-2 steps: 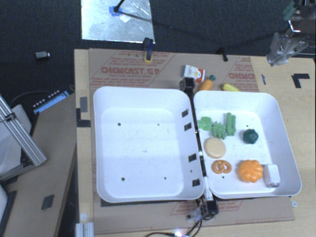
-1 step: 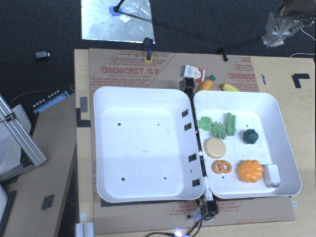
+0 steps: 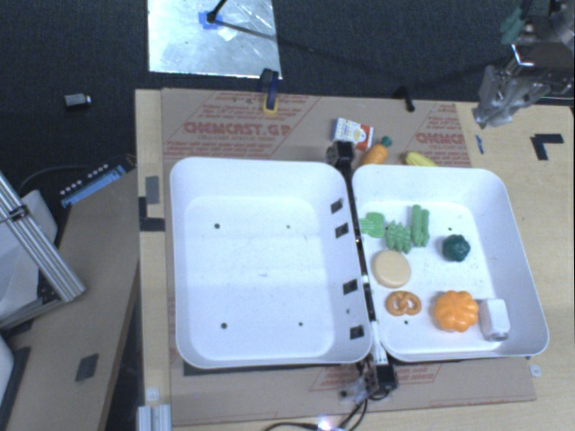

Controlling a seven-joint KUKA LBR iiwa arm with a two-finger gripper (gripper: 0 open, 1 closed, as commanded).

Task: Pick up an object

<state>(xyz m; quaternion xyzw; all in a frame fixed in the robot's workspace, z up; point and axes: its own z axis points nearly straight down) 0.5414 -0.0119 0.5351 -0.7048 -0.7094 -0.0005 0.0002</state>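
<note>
White moulded plastic, smooth and matte, with rounded corners: two shallow bins side by side on a printed cardboard sheet over the worktop (image 3: 296, 393); left bin (image 3: 260, 268) with a bare floor showing only a few small dark dots; right bin (image 3: 503, 205) holding the loose pieces.

Inside the right bin: orange pumpkin (image 3: 455, 311), lobed and glossy, near the front; just beside it on the right, a small white block (image 3: 495, 318) with softened edges against the bin wall; brown pretzel (image 3: 403, 304), looped and knotted, to the pumpkin's left; pale tan disc (image 3: 392, 268), flat and round, just behind the pretzel; bumpy green cluster (image 3: 397, 236) behind the disc, with a leafy green piece (image 3: 372, 224) at its left and a ridged upright green piece (image 3: 420, 224) at its right; dark green rounded lump (image 3: 455, 248) apart to the right.

Behind the bins on the cardboard: orange carrot (image 3: 375, 153), tapered; yellow curved piece (image 3: 420, 160); small printed carton (image 3: 351, 132).

Grey metal gripper (image 3: 503, 97) at upper right, above the worktop's far corner, well apart from every piece; jaws' spread cannot be told, blurred and angled away.
</note>
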